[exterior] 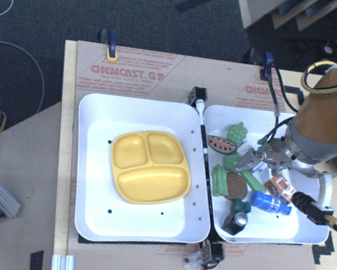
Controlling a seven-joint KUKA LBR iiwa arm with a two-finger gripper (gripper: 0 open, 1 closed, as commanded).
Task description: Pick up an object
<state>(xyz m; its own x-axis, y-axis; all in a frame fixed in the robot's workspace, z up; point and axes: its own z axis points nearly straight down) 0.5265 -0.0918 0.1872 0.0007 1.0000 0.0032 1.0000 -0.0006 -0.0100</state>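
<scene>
**Pincer lowered into the crowded right bin**

Places are given relative to the blue bottle (271,203), which lies on its side in the right bin (278,233). Nearest the camera, just to the lower left of the bottle, a dark can (236,221) is seen by the bin's front wall. Directly left of the bottle a brown oval piece (235,184) lies, and further left a green toy (219,180) rests against the bin's left wall. Just above and to the right of the bottle an orange-and-white packet (281,186) is seen. Above and to the left of the bottle the pincer (254,161) is placed low over the pile; whether it is open or closed cannot be told, and nothing is seen gripped. Further back, a watermelon slice (221,145) and a green knobbly toy (237,133) lie near the bin's rear. Far to the left of the bottle, a yellow divided plate (150,166) sits in the left bin (97,130). Both bins are carried on the counter (163,71), with the arm (326,118) reaching in above and to the right of the bottle.
</scene>
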